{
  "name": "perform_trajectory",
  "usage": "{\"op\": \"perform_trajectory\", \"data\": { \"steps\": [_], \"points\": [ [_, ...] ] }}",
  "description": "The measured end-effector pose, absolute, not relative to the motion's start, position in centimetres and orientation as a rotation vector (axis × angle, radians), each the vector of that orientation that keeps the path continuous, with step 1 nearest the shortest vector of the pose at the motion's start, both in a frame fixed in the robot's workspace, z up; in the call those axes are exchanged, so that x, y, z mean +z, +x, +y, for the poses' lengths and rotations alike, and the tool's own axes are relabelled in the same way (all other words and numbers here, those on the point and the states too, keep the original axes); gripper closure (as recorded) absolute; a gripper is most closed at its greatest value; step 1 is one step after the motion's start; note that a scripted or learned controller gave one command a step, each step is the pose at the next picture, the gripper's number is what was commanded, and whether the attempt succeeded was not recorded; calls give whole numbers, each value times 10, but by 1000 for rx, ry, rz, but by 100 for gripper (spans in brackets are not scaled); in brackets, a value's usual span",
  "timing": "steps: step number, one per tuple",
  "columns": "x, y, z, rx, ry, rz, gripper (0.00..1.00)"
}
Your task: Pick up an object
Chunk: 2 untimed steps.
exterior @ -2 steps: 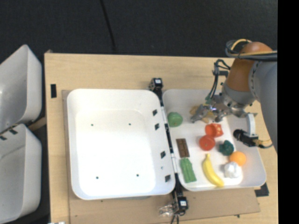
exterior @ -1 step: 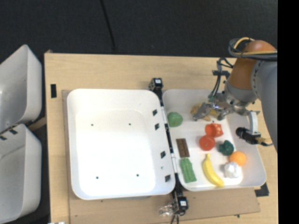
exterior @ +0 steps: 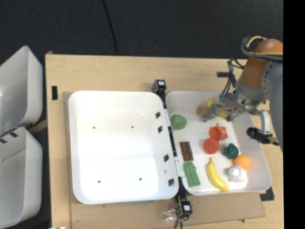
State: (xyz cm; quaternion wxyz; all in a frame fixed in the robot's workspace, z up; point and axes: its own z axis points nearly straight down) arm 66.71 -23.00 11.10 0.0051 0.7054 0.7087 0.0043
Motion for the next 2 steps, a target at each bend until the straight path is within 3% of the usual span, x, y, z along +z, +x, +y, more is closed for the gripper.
{"op": "perform_trajectory", "data": {
  "steps": [1, 2],
  "points": [
    [112, 664, -223, 11, 2203, 2211, 0],
    [125, 667, -225, 18, 2192, 2202, 100]
  ]
}}
